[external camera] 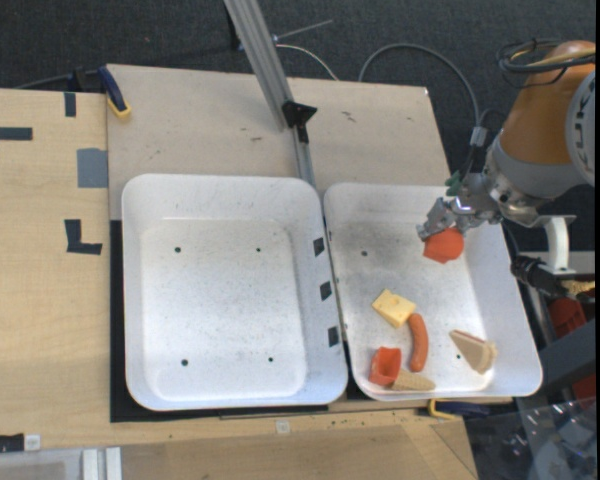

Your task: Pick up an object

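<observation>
Now red-orange object (443, 246) hanging at gripper (442, 230) over far part of right bin (500, 268), fingers clamping on its top. Arm (540, 128) reaching in from right. Nearer in same bin lying: yellow block (393, 307), sausage (418, 341), red piece (385, 364), tan wedge (473, 349). Left bin (220, 288) sitting beside, touching, on wooden bench (40, 268). Metal pole (265, 53) slanting across far side; dark carpet (380, 18) lying beyond.

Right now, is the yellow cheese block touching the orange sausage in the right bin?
Apart. The camera view shows a thin strip of white bin floor between the cheese block and the sausage.
</observation>
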`<action>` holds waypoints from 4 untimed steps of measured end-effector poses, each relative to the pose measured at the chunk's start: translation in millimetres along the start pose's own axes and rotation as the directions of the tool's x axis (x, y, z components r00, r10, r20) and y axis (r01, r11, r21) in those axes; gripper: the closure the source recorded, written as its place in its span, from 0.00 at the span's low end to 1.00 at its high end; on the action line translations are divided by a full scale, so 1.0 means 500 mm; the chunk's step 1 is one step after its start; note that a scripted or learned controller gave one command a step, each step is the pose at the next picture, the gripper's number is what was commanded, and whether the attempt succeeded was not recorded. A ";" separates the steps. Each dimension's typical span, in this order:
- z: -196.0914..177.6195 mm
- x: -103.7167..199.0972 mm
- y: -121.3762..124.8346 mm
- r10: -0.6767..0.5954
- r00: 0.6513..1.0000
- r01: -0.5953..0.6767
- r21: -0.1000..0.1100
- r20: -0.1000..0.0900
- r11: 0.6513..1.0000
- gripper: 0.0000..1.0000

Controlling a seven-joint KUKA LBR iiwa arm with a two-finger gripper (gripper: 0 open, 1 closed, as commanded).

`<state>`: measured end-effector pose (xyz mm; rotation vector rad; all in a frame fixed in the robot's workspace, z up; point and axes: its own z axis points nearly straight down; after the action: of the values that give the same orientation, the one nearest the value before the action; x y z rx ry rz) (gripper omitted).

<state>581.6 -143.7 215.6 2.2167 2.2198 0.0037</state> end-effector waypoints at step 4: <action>-0.065 0.180 0.041 -0.005 1.000 0.005 0.008 -0.003 1.000 1.00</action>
<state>601.9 -53.8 248.0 2.2167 2.2306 -0.0023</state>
